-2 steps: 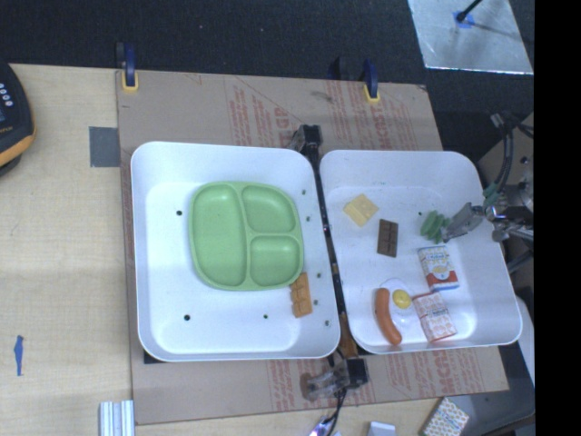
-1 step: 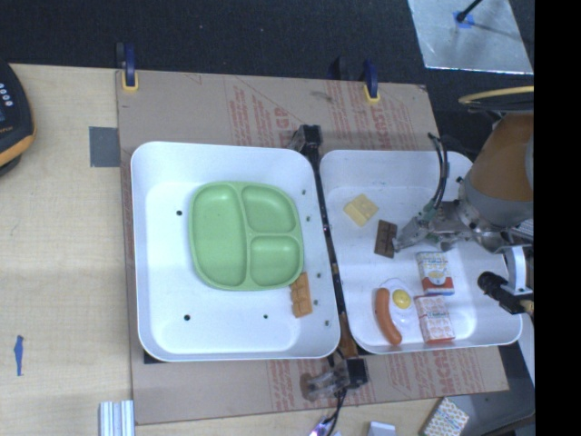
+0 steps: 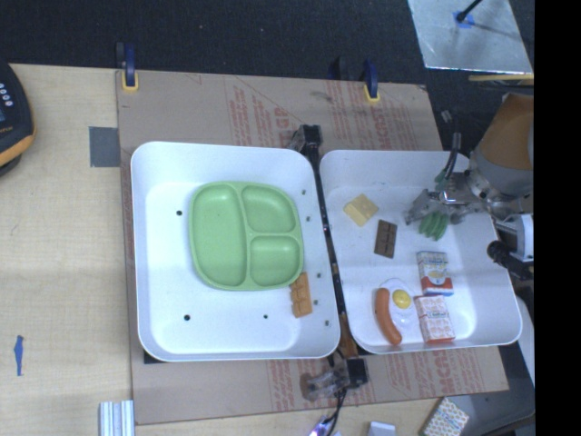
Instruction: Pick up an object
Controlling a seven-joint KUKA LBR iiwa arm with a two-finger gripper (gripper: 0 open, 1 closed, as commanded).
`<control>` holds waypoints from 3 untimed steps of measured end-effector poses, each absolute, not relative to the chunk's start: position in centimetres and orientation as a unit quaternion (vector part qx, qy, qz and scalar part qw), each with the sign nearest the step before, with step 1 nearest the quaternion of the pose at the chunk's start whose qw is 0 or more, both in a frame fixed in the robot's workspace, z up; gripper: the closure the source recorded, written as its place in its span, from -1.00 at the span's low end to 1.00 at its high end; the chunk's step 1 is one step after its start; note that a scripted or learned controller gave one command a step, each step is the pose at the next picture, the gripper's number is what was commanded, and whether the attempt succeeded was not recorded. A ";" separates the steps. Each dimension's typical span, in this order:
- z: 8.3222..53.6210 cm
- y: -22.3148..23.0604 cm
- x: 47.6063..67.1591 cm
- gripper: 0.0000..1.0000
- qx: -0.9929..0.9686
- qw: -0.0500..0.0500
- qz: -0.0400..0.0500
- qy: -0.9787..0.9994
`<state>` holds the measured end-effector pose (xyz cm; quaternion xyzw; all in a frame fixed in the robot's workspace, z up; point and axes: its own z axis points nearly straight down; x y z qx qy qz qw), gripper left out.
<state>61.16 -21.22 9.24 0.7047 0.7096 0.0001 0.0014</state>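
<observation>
I see gripper [image 3: 434,209] low at right bin [image 3: 508,330] two o'clock, directly over green object [image 3: 435,226], likely lining up grasp; finger state: cannot tell

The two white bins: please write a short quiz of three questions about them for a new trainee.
1. True or false: the green plate lies in the left bin.
2. Which bin holds the sausage: left or right?
3. What green thing is beside the end effector? A. green plate B. green vegetable C. cracker

Key: 1 true; 2 right bin; 3 B.
</observation>
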 end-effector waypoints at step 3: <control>19.5 -8.4 64.5 1.00 0.703 -0.001 0.002 0.711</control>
